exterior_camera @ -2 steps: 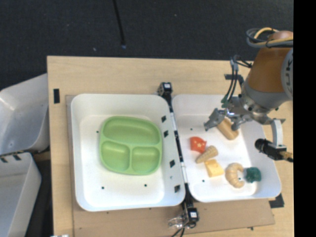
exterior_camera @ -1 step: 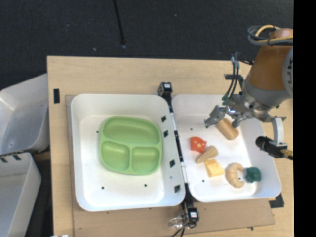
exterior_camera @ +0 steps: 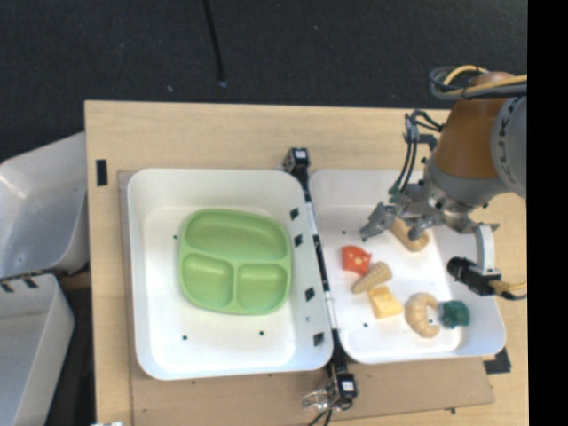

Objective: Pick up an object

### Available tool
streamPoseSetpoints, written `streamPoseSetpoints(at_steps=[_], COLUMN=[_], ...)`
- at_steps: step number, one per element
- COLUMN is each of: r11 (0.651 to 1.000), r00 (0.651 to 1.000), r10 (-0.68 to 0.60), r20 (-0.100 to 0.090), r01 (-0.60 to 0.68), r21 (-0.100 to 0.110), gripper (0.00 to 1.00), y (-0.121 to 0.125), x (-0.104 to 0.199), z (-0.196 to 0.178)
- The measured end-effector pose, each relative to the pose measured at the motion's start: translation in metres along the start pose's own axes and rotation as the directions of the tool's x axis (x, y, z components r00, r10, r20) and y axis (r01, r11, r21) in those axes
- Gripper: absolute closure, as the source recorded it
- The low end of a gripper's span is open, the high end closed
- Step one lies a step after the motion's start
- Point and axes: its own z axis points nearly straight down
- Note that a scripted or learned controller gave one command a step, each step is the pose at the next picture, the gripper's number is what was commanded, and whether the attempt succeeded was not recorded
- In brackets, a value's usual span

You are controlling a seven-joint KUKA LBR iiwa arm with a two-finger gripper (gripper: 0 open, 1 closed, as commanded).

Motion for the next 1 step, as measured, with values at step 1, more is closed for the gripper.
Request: streamPoseSetpoints(at_steps=[1], r11=[1.000], r00=[1.000], r10=[0.003], r20=[-0.001], r01=[-0.003], r21=[0.001], gripper=[0.00], y=[-0.0042], x=[0.0087], z=[0.0548])
